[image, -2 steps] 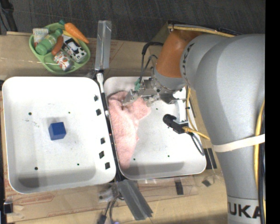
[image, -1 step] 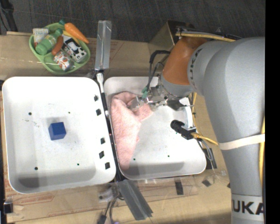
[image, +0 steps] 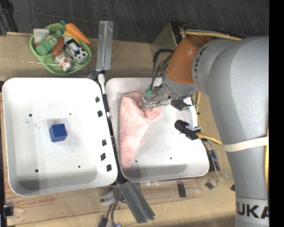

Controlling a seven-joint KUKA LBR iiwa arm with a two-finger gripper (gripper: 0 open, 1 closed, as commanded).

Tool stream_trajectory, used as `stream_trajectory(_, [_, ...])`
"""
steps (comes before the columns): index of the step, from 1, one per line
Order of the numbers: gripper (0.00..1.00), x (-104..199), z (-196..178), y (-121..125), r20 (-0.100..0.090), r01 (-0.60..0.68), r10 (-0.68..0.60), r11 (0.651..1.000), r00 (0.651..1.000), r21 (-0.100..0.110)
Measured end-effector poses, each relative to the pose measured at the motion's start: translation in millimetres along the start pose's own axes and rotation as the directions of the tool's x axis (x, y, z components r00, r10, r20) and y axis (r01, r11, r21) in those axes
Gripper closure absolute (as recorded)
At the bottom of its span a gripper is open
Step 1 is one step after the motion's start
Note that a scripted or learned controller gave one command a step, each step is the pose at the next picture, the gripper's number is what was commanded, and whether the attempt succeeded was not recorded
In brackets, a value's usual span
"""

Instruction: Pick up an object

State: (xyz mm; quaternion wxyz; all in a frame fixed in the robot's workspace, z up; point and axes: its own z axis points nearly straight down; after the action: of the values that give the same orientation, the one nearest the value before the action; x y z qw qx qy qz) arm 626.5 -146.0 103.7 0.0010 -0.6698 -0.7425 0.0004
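Observation:
A pink cloth (image: 132, 124) lies crumpled in the right bin (image: 180, 167), stretching from its far left part down toward the front left. My gripper (image: 151, 103) is low over the cloth's upper right end, touching or pressing into the fabric there. A blue cube (image: 58, 132) sits alone in the left bin (image: 19, 126), well away from the gripper.
A green bowl (image: 40, 58) with toy food, a carrot among it, stands behind the left bin. A grey metal bar (image: 104, 44) runs up from the divider between the bins. The arm's grey body (image: 236, 93) covers the right bin's right side.

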Motion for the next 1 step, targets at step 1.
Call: stream_trajectory(1, [0.00,-0.2,-0.1,0.0,0.001,0.000,0.000,1.000,1.000,0.000])
